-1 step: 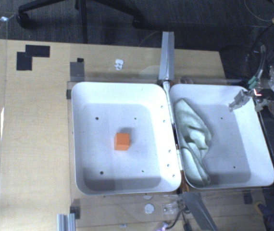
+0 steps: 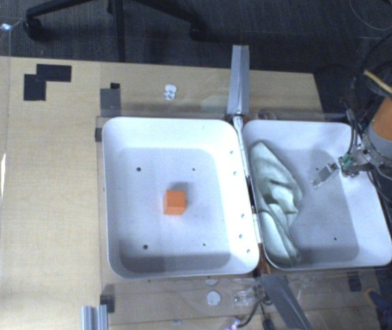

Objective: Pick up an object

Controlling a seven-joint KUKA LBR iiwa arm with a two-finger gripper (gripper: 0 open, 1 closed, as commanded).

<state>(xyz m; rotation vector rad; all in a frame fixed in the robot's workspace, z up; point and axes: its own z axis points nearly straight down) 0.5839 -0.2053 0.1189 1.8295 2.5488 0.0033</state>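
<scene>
While the grey arm [image 2: 388, 133] leans in from the right edge with its orange band uppermost, its wrist angles down and leftward over the right bin [image 2: 371, 256]. The jaws [image 2: 323, 174] sit low above the upper middle of that bin's floor, pointing toward the left; they look nearly closed with nothing visible between them, though they are small and blurred, so their exact spread cannot be told. Just to their left, apart from them, a crumpled white cloth [image 2: 276, 198] lies along the bin's left wall, stretching from the top toward the bottom corner. Well apart, in the left bin [image 2: 127, 253], a small orange cube [image 2: 175, 202] rests near the middle of the floor. Both bins stand side by side on the pale wooden bench [image 2: 45, 205].
</scene>
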